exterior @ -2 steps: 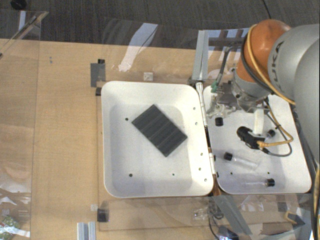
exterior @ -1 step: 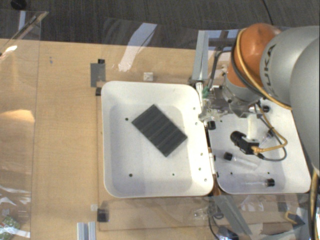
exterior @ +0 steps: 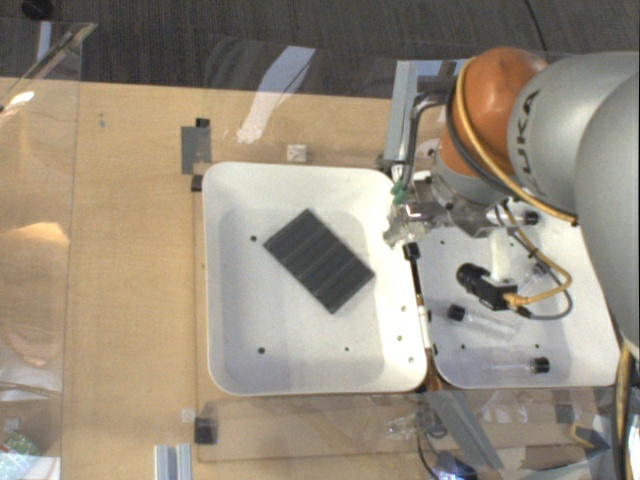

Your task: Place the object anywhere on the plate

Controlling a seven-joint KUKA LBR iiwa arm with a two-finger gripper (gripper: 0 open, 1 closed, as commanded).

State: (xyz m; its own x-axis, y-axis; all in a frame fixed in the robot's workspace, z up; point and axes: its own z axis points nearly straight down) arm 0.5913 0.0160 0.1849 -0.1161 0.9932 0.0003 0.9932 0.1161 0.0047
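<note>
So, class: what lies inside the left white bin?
A dark ribbed plate lies flat and askew in the left bin, with nothing on it. The arm covers much of the right bin.

— What colours do we see on the surface [exterior: 110, 268]?

— We see pale tan wood, and two white bins on it. The left bin [exterior: 230, 358] carries a dark grey plate [exterior: 319, 260] with ridged stripes.

— And the arm [exterior: 570, 118]?

— We see it grey, with an orange band [exterior: 490, 88] and black cabling below.
</note>
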